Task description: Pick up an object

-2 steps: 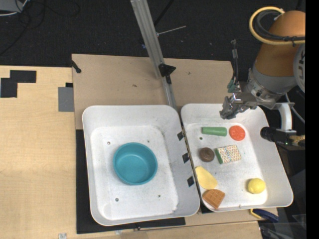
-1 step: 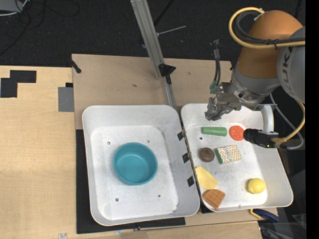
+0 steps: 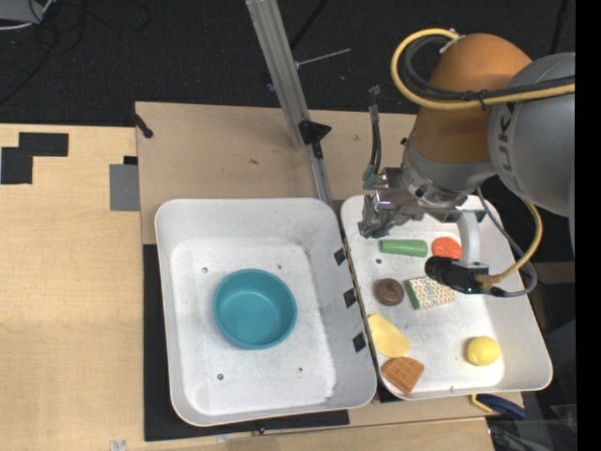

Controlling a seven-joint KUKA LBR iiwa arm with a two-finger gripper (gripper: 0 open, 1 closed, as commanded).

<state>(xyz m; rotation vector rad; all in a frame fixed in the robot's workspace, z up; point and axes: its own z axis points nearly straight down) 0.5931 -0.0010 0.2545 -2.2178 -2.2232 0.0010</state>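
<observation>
The arm (image 3: 488, 111) is reaching in from the right and is hanging over the far end of the right bin (image 3: 526, 365); the gripper (image 3: 380, 216) is sitting low at that bin's far left corner, just beside the green bar (image 3: 404, 247); whether it is standing wide or narrow cannot be told, as the dark mechanism is blurring together at this angle; nothing is showing as held by it.

The right bin is carrying the candidate objects: the green bar is lying nearest the gripper; an orange-red piece (image 3: 446, 248) is lying just beside it to the right; a brown round disc (image 3: 390, 292) is sitting near the bin's left wall; a patterned small packet (image 3: 431, 293) is lying just beside the disc; a pale yellow wedge (image 3: 388, 335) is resting nearer the front, with a waffle-like brown piece (image 3: 403, 375) touching or nearly touching it; a yellow ball (image 3: 483, 350) is sitting apart toward the front right.

The left bin (image 3: 188, 224) is holding a teal bowl (image 3: 254, 308), standing upright near its middle.
</observation>
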